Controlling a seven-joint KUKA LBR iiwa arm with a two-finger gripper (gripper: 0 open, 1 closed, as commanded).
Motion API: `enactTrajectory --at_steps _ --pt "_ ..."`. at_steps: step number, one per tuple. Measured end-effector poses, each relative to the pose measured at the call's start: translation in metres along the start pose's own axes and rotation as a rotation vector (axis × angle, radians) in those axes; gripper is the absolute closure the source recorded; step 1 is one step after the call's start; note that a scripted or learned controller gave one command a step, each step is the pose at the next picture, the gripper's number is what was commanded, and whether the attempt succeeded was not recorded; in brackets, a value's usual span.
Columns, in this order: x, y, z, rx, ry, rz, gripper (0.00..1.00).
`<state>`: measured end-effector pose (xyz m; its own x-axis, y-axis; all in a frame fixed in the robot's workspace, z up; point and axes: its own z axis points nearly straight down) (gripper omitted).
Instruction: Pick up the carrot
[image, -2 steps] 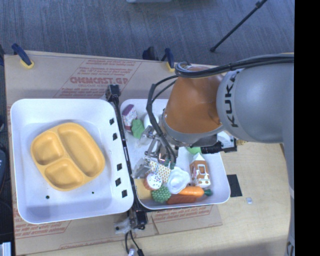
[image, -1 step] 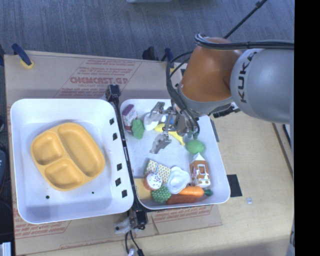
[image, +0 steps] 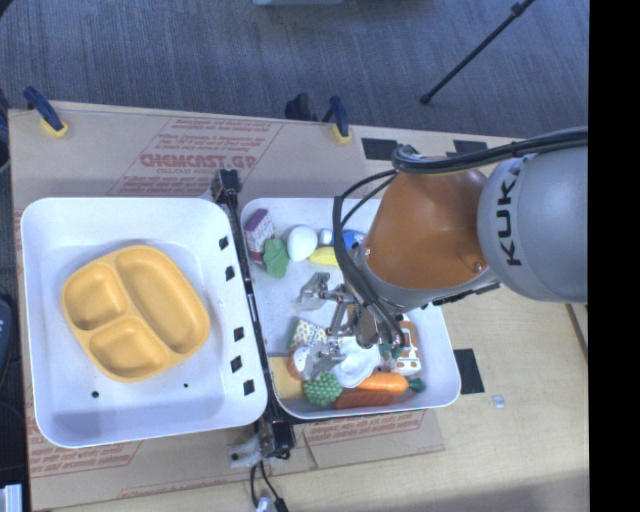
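The carrot is orange with a green tip at its right end. It lies along the front wall of the right bin, beside a green bumpy toy. My gripper hangs low over the middle of that bin, just behind and to the left of the carrot. Its two metal fingers stand apart, open, with nothing gripped between them. A small patterned packet lies under the front finger. The carrot is not touched by either finger.
A white egg, a green vegetable, a yellow piece, a blue item and a purple-white packet crowd the right bin's back. The left bin holds a yellow divided plate.
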<state>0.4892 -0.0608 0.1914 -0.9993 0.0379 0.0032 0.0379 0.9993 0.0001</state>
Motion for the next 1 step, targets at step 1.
enactTrajectory --at_steps 1 --pt "0.009 -0.0921 -0.0047 0.001 -0.003 -0.199 0.0"
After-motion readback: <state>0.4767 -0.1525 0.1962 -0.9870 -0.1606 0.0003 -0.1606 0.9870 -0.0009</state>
